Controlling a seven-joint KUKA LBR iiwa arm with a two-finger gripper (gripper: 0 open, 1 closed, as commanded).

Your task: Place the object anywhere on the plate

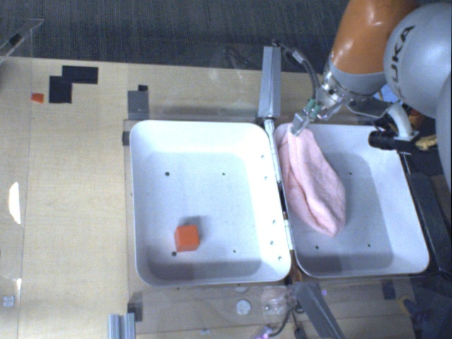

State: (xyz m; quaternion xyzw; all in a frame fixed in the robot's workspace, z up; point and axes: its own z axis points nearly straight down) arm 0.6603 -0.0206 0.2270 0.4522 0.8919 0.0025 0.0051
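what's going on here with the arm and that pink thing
The KUKA arm's pincer is at the top corner of a pink cloth, which hangs or lies stretched along the left side of the right bin. An orange block sits in the left bin, apart from the arm.

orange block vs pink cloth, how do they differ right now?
The orange block is small, rigid and boxy; the pink cloth is much larger, soft and elongated. The block lies in the left bin, toward its front; the cloth lies in the right bin, along the wall next to the left bin. The block lies far from the gripper; the cloth's top corner reaches up to the gripper. Both rest in white bins.
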